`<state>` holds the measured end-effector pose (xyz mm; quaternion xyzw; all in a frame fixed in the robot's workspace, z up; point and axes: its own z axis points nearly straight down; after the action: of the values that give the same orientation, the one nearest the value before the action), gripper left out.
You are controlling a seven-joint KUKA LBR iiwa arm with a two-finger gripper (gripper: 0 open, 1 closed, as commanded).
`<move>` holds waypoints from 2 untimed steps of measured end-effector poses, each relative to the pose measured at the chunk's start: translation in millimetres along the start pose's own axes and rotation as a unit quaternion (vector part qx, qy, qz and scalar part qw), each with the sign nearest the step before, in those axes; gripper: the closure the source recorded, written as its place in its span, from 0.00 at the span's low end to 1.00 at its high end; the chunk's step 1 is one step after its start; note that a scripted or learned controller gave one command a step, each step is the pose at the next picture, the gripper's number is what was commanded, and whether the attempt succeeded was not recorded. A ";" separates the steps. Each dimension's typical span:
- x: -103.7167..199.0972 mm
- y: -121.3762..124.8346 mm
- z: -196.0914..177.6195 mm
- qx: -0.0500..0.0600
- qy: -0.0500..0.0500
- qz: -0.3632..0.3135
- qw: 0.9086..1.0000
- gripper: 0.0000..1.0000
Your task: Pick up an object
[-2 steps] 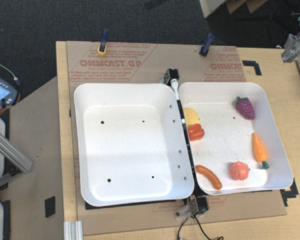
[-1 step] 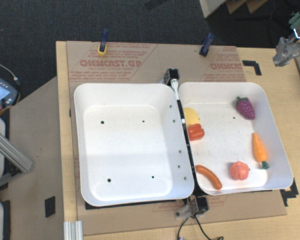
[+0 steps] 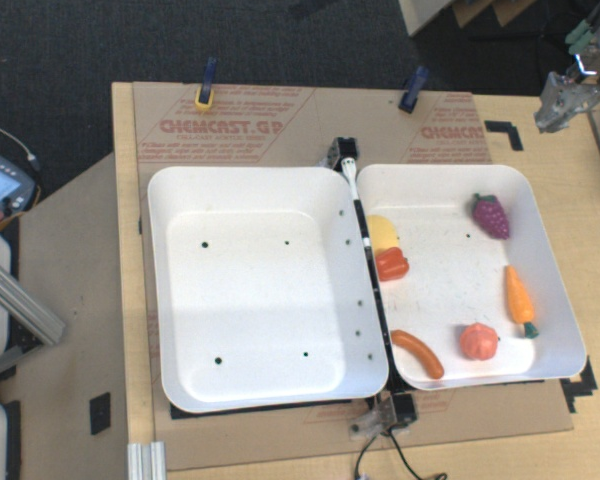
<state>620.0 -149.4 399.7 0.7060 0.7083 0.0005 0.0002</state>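
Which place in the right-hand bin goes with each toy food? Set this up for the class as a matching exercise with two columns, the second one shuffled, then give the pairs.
Column 1
1. purple grapes
2. carrot
3. sausage
4. yellow and red pieces

Column 2
A. near corner by the divider
B. against the divider, midway along
C. far right corner
D. along the right wall

Pairs: 1-C, 2-D, 3-A, 4-B

From my console I can make out a small grey metal piece of the robot (image 3: 570, 96) at the top right corner. It looks angular and silvery, with a thin pale cable or bracket looping above it. Its details are too small to tell.
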 end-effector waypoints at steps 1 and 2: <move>12.3 -21.1 -7.5 0.001 0.000 0.001 1.000 1.00; 17.6 -42.2 -24.4 0.000 0.000 0.001 1.000 1.00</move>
<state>577.8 -131.9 424.0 0.7069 0.7074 0.0003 -0.0001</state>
